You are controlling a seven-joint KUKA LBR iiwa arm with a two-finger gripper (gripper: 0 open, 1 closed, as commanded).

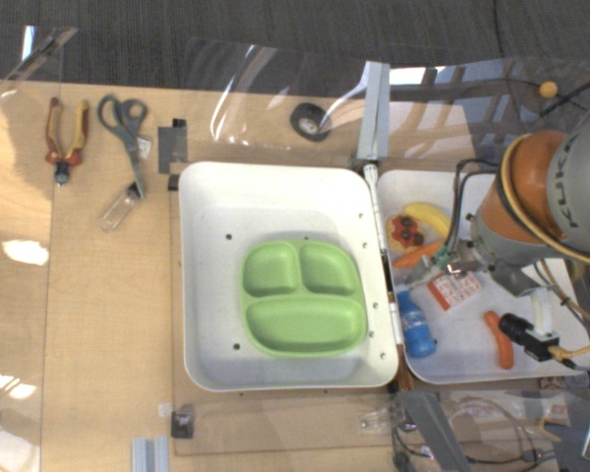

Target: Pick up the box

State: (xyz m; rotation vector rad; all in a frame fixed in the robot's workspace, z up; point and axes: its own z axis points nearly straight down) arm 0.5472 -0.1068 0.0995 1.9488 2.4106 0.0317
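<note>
Fingers (450, 262) sit low in the right bin (531, 367), just above the small red-and-white box (452, 289); whether they are spread or closed I cannot tell. That box lies near the bin's left wall, between a banana (428, 216) and a blue bottle (415, 328), leaving little room.

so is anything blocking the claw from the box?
Nothing visible. The box lies flat and uncovered on the right bin floor, right beside the arm's wrist. The blue bottle and carrot sit next to it, not on it.
</note>
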